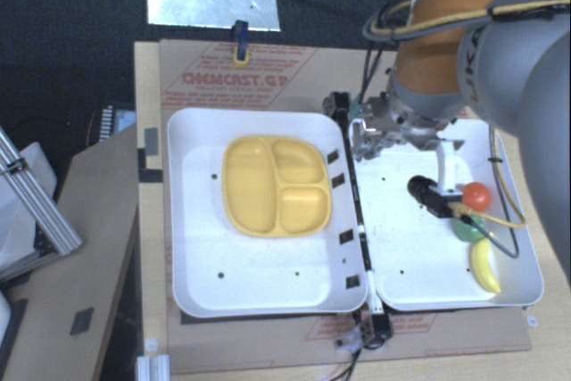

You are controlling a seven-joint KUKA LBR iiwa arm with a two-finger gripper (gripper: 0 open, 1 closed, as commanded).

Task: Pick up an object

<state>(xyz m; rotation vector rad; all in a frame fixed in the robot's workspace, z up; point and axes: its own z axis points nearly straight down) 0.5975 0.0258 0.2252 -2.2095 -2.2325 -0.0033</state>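
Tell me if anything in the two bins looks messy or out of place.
Nothing stands out. The yellow divided tray lies flat in the left bin; the small items cluster by the right bin's far edge.

Grey rounded arm (522, 58) with a broad orange band (446, 9) above the wrist. Black and yellow cables (419, 18) looped around it. Metallic gripper (370, 138) below.
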